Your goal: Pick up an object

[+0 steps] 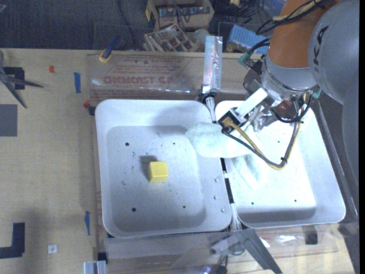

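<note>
A small yellow block (pixel 158 171) lies near the middle of the left bin (pixel 114 119). A white, soft-looking cloth-like thing (pixel 211 140) sits across the divide between the two bins, mostly over the left bin's right rim. My gripper (pixel 260 119) hangs over the upper left part of the right bin (pixel 319 204), just right of and above the white thing. Whether the gripper touches the white thing is unclear. A pale, faint patch (pixel 248 171) shows on the right bin's floor below the gripper.
The grey arm with its orange band (pixel 296 10) fills the upper right. A clear plastic sheet with red lettering (pixel 142 73) lies behind the left bin. A shiny upright strip (pixel 212 61) stands at the back between the bins.
</note>
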Robot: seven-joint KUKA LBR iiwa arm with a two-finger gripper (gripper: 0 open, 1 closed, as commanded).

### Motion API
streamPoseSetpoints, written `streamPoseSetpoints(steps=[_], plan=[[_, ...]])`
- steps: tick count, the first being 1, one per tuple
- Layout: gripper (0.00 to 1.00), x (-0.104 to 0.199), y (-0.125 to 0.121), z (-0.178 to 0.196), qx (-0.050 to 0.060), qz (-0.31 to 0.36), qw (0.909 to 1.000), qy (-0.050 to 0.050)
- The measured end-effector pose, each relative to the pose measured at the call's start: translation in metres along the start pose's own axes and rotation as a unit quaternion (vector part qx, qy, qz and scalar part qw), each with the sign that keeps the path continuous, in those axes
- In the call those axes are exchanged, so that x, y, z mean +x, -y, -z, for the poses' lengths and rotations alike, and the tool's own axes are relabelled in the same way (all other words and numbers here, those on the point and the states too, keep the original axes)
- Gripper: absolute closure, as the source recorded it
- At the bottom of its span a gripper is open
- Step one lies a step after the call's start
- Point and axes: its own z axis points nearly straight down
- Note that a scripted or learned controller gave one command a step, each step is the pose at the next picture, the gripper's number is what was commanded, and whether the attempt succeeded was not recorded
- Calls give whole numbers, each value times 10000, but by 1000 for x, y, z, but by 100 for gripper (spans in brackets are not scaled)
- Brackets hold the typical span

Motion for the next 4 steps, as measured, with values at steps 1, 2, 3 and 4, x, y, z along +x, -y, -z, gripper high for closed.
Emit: streamPoseSetpoints(steps=[1, 2, 3, 4], plan=[[100, 8, 54, -51, 15, -657, 9978, 10], [100, -32, 63, -90, 17, -2408, 9706, 5], [100, 46, 51, -78, -5, -2696, 9630, -18], [100, 46, 49, -68, -8, -2714, 9625, -18]])
